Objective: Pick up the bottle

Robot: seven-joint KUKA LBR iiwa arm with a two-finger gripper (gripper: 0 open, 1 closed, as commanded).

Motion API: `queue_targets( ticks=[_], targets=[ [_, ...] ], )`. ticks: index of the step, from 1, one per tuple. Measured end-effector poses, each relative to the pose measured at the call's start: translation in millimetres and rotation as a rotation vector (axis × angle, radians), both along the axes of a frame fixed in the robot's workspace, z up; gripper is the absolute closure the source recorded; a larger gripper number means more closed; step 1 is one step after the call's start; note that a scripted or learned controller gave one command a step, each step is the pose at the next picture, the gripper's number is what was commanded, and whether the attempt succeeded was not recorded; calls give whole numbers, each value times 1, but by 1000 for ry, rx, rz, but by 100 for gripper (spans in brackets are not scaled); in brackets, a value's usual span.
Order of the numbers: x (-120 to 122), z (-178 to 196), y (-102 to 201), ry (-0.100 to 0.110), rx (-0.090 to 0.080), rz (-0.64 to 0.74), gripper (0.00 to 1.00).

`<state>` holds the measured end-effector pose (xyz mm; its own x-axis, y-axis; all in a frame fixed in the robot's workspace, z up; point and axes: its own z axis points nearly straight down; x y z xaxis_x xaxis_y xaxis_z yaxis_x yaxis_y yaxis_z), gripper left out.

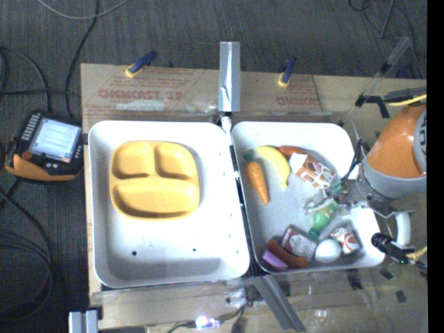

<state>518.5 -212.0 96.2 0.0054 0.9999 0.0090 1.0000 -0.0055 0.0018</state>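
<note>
So the setup here is two white bins side by side on the surface, and the left bin (97, 186) just has a yellow divided tray (156, 179) sitting flat in the middle of it, well away from the action. All the clutter is in the right bin (277, 134): a carrot (258, 180) and a banana (276, 164) lying next to each other toward the upper left of it, some red and white snack packet (310, 168) past them, and along the near wall a dark pouch (298, 241), a sausage-looking thing (286, 257), an egg (327, 250) and a small can (347, 240) all piled into the corner. My guess is that stuff was just dumped in loosely, which is why it's jammed against the walls. The bottle (322, 217), the little green one, lies in the right half of that bin, between the packet and the corner pile, tipped over rather than standing. The end effector (333, 198) reaches in from the right and sits right on top of the bottle's upper end, basically touching or just above it. Honestly can't tell if it's got hold of anything, too much glare and tangle there.
</note>
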Motion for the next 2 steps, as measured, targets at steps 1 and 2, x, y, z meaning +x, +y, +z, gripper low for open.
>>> queue_targets(
  ticks=[1, 2],
  targets=[
    [-1, 7, -2, 3, -3, -2, 100],
    [19, 108, 21, 4, -11, -118, 100]
  ],
)
